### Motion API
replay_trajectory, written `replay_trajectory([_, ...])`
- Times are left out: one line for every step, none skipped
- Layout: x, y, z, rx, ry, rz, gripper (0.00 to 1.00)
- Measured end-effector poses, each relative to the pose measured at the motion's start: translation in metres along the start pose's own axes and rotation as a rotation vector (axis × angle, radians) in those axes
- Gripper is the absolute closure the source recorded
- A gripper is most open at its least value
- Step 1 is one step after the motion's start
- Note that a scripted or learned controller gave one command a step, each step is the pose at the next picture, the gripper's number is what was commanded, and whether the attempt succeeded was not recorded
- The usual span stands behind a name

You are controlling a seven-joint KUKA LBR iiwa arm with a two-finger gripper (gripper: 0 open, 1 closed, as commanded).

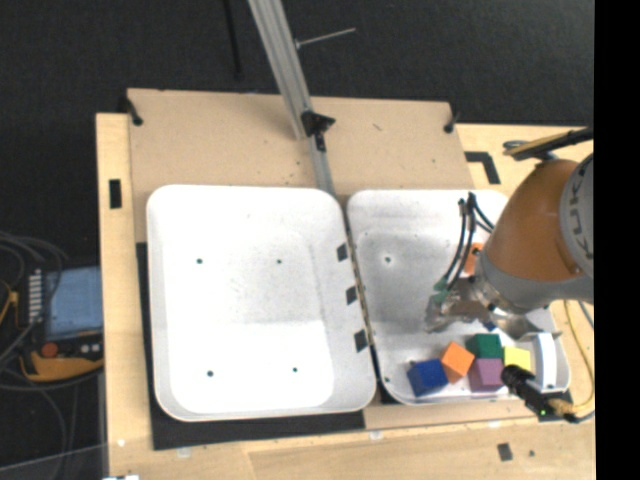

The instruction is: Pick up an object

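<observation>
The arm reaches in from the right over the right bin [400, 218], its jaws [452, 311] hanging low above the bin floor; whether they stand wide or narrow I cannot tell, and nothing shows between them. The blocks crowd the bin's near right corner: an orange block [458, 359] lies just near of the jaws, a blue block [427, 376] to its left, a green block [488, 346], a purple block [487, 373] and a yellow block [518, 357] to its right. The orange one looks the closest target, a short way nearer on the worktop [250, 128]. The left bin [245, 298] lies well apart
</observation>
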State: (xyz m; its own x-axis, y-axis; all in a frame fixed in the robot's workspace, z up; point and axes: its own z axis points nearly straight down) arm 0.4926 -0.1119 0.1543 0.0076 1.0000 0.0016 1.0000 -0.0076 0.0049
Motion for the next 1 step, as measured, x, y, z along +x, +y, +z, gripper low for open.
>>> replay_trajectory([-0.0092, -0.0025, -0.0582, -0.003, -0.003, -0.006, 1.00])
